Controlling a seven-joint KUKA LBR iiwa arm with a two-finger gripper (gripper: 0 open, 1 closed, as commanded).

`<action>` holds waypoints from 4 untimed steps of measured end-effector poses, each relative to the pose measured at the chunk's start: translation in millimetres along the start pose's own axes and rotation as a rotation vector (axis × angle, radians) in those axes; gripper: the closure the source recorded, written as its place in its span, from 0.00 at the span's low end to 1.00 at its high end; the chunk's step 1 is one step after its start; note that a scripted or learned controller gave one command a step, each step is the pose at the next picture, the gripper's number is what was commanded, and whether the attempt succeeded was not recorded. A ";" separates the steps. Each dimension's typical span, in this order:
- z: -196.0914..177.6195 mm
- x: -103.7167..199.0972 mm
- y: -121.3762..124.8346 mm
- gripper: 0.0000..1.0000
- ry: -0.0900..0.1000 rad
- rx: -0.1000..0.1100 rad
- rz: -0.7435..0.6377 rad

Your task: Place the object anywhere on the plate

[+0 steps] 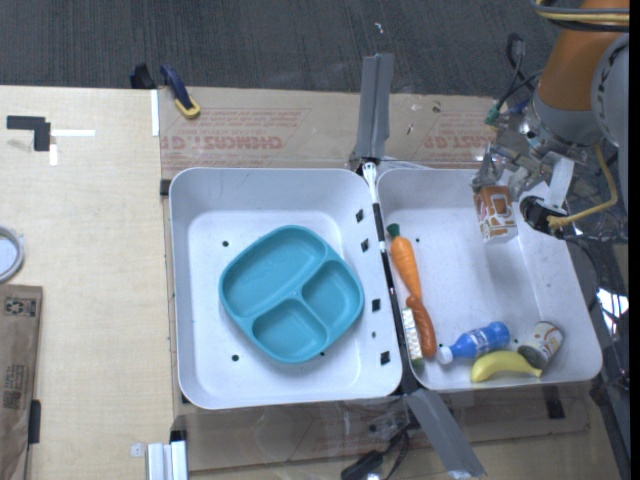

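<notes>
- I see the gripper (497, 183) at two o'clock, clenched on a small carton (495, 214), white with orange-brown print, lifted over the right bin (575, 298).
- The blue plate (290, 293) sits in the left bin (190, 268).
- A carrot (403, 263), bottle (477, 342), banana (504, 367) and can (541, 343) lie toward five o'clock.

The arm (585, 63) is cut off by the picture's top and right edges, and its wrist hides how the gripper (497, 183) meets the small carton (496, 213) hanging below it. Left of the blue plate (291, 293), a tape roll (8, 256) and a brown paper bag (18, 368) run off the left edge. The carton's print is too small to read.
</notes>
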State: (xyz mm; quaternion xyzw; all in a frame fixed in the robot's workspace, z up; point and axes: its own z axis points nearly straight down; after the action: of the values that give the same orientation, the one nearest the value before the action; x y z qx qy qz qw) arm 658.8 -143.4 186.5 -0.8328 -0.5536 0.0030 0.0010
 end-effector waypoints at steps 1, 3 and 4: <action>-0.3 0.0 0.1 0.00 0.000 -0.001 0.000; -53.2 43.8 -18.0 1.00 0.000 -0.003 -0.194; -43.7 165.3 -101.1 1.00 0.000 0.001 -0.137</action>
State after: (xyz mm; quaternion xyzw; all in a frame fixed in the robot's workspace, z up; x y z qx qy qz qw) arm 629.8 48.1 230.0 -0.7930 -0.6092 0.0035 0.0016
